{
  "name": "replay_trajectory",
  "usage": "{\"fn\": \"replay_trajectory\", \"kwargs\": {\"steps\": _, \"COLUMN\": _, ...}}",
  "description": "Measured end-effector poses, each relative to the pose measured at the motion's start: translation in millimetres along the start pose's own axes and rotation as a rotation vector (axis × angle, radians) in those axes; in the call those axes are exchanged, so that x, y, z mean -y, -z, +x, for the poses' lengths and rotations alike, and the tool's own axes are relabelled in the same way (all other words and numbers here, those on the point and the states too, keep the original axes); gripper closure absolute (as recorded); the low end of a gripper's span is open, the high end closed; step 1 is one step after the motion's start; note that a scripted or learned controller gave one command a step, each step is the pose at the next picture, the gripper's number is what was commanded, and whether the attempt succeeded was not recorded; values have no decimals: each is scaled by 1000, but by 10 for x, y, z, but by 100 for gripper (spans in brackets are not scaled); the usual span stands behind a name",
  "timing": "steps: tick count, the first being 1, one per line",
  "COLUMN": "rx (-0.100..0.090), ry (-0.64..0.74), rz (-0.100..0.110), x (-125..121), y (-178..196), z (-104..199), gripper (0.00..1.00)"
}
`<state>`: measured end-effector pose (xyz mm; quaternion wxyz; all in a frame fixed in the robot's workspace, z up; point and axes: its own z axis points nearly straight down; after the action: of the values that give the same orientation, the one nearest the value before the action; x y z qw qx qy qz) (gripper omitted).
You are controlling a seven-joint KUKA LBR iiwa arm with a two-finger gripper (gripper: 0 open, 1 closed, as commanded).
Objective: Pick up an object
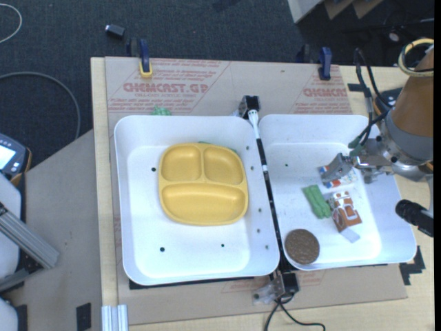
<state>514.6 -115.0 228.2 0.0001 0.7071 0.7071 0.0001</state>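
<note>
A: Where are the pickable objects found?

B: In the right bin (386, 250). A green block (317, 201) is seen near its middle, a red-and-white packet (346, 212) lies just beside it to the right, and a brown round disc (302, 246) sits at the front edge.

A: And the gripper?

B: The gripper (335, 172) is seen low over the right bin, just behind the green block, above a small red-and-blue item that is too blurred to be named. Whether its claw is apart or together cannot be told.

A: What else is shown?

B: A yellow divided plate (203, 183) is placed in the left bin (138, 205).
</note>
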Motion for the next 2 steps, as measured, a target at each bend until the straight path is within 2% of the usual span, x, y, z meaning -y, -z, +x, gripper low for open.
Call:
{"fn": "replay_trajectory", "kwargs": {"steps": 1, "rx": 8, "ry": 0, "rz": -23, "x": 260, "y": -1231, "z": -76, "gripper": 0}}
{"fn": "replay_trajectory", "kwargs": {"steps": 2, "rx": 10, "ry": -1, "rz": -22, "x": -357, "y": -1312, "z": -229, "gripper": 0}}
